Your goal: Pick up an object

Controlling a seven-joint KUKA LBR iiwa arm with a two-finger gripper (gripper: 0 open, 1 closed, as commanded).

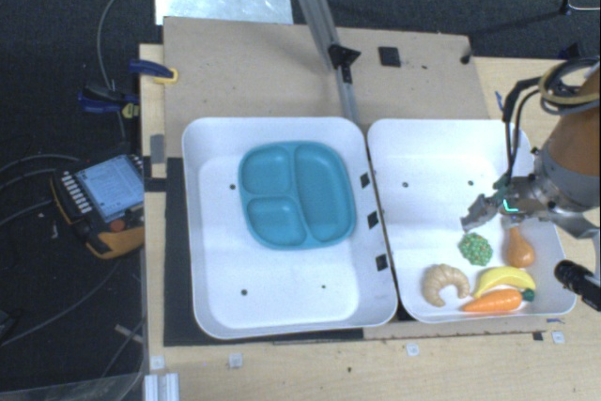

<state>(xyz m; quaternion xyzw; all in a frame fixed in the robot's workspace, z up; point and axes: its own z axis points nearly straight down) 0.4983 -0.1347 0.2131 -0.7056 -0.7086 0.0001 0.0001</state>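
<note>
My pincer (pixel 481 212) hangs over the right bin (pixel 423 155), low in its right half, and I cannot tell how it is set (the tip is a small dark blur from this angle). Nothing shows in its grip. Just below it lies a green broccoli floret (pixel 476 249), close under the tip. To the right of that sits an orange pear-shaped piece (pixel 519 249). Along the bin's near wall lie 3 more pieces: a tan croissant (pixel 445 282), a yellow banana (pixel 507 277) and an orange carrot (pixel 493 300), the banana resting just above the carrot. The left bin (pixel 216 296) holds a blue plate (pixel 297 194) with 3 sections. Both bins sit side by side on the counter (pixel 244 61).
</note>
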